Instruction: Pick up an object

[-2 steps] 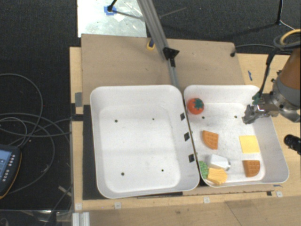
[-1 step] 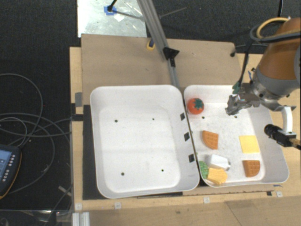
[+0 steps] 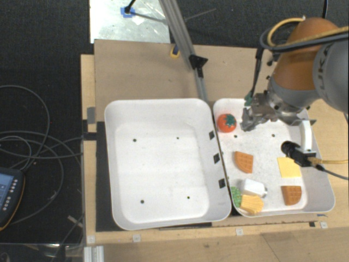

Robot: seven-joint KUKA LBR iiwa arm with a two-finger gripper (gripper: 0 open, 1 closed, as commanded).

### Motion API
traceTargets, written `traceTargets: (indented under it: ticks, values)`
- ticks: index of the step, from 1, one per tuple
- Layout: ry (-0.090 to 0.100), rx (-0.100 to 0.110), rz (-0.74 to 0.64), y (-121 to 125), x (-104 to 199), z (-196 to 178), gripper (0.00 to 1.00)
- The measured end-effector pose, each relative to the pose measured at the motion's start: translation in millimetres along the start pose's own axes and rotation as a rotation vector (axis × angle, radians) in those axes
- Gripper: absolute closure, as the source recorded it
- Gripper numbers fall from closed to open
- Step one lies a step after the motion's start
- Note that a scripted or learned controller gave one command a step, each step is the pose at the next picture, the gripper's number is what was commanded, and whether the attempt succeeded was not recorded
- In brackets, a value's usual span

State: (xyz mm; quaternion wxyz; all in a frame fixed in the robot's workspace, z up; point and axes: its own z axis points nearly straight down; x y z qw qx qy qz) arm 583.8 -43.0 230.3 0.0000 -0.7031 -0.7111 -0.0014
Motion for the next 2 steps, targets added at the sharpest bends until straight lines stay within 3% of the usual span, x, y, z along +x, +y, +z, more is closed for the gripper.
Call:
traceTargets:
  ticks: [2]
  values:
    - [0.0,-0.001,0.0,27,107,13,1.0]
